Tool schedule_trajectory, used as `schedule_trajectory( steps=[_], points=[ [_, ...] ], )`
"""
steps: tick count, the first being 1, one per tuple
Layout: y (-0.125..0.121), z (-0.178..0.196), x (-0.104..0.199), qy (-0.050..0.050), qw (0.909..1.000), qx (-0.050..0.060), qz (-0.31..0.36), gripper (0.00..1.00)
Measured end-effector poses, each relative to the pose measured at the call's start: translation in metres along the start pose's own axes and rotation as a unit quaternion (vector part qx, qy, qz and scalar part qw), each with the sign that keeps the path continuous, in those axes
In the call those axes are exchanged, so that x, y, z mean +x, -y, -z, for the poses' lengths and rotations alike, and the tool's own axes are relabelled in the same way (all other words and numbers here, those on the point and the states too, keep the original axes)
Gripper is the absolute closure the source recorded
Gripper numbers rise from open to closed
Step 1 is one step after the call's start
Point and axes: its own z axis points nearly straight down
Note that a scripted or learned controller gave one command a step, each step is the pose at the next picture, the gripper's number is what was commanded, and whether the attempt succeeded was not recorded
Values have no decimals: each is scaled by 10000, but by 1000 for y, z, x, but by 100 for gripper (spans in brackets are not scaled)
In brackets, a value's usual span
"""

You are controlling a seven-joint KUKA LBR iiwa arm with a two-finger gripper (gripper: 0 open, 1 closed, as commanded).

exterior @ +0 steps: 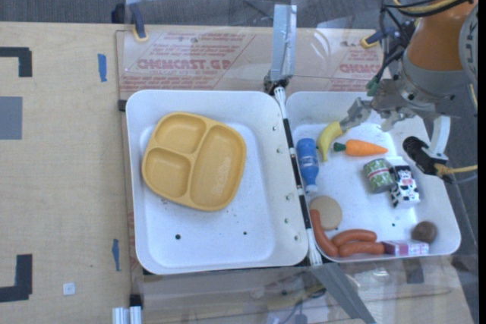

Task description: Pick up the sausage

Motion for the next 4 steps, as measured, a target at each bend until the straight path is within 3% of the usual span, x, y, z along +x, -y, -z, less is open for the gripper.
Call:
schedule_trajectory(
  steps=[1, 2, 3, 4],
  points=[
    [48, -93, -31, 0, 9973, -13, -732, 0],
    [21, -98, 10, 24, 10000, -55, 19, 0],
    [20, -86, 7, 39, 10000, -82, -4, 100],
    [20, -87, 8, 37, 10000, -81, -2, 0]
  ],
)
